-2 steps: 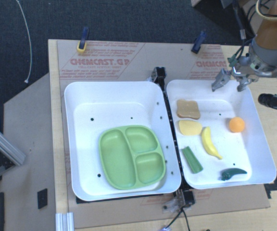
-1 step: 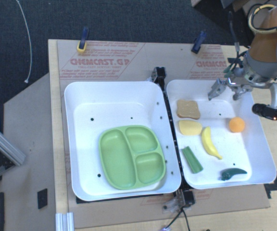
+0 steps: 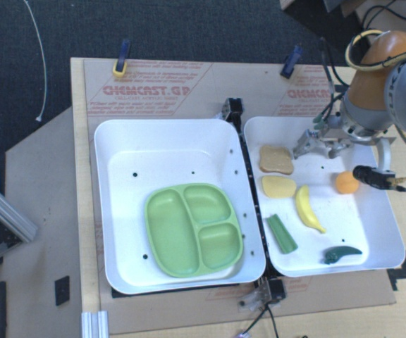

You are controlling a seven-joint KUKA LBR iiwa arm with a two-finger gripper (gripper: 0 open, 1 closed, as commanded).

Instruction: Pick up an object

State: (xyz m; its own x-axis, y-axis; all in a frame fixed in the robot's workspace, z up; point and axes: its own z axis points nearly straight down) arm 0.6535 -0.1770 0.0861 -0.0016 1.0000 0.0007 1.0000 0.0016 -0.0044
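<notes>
Dark carpet all round, and on it your tabletop (image 3: pixel 90 189) with a cardboard sheet under two white bins. The left bin (image 3: pixel 118 146) carries a green divided plate (image 3: pixel 192 227). The right bin (image 3: pixel 386 231) has the pickings: a slice of toast (image 3: pixel 276 160), a yellow slab (image 3: pixel 278 186) just below it, a banana (image 3: pixel 307 208), a green stick (image 3: pixel 283 232), a dark green pepper (image 3: pixel 341 253) and an orange ball (image 3: pixel 346 182).

Your end effector (image 3: pixel 321 144) hangs over the bin's far part, gripping nothing that I can see; how wide it stands, I cannot tell from this slant. Nearest target, by my read, is the toast, lying just to its left in view and a touch toward the camera (flat, so a low grasp). The ball sits near, on the other side and closer to the camera. The banana's long axis runs roughly away from the camera, tilted. The bin's dividing wall beside the toast could crowd an approach.
</notes>
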